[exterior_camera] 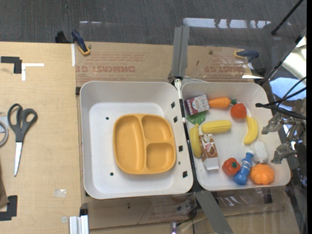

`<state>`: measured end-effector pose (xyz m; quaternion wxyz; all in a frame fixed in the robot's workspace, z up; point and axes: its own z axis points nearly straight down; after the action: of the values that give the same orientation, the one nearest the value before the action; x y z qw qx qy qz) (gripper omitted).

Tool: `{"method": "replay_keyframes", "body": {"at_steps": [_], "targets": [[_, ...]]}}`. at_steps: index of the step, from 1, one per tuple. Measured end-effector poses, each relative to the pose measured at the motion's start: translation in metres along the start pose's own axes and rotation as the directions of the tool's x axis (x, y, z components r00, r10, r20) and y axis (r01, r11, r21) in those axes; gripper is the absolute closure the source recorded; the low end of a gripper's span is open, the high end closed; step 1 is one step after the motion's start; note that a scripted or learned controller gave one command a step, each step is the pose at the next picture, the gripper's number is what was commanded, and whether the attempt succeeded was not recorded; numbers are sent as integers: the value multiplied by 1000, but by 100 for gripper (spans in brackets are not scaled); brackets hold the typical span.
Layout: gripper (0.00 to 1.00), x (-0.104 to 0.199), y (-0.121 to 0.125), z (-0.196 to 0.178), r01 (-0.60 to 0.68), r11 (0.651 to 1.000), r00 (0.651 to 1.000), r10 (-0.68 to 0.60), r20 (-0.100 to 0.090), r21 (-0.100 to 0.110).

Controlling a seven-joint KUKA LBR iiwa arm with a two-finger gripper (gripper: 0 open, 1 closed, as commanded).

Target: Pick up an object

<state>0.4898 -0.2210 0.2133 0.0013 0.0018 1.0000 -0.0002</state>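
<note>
My gripper (274, 141) hangs over the right rim of the right bin (220, 183), open, with nothing between its fingers. Just to its left lie a small white block (260, 151) and a yellow banana (251, 130). An orange pumpkin (263, 174) sits below it in the bin's front right corner. Further left are a blue bottle (243, 168), a red pepper (230, 166), a brown and white carton (209, 151), a corn cob (216, 126), a red tomato (238, 111), a carrot (219, 102) and a red carton (198, 104).
The left bin (97, 130) holds a yellow divided plate (145, 144). Another yellow piece (195, 140) lies along the right bin's left wall. Scissors (19, 128) rest on the wooden bench at far left. Cables and dark rods cross above the gripper on the right.
</note>
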Motion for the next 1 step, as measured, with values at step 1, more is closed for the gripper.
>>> {"method": "replay_keyframes", "body": {"at_steps": [1], "targets": [[0, 11, 1, 121, -138, 990, 990, 138, 0, 0]]}}
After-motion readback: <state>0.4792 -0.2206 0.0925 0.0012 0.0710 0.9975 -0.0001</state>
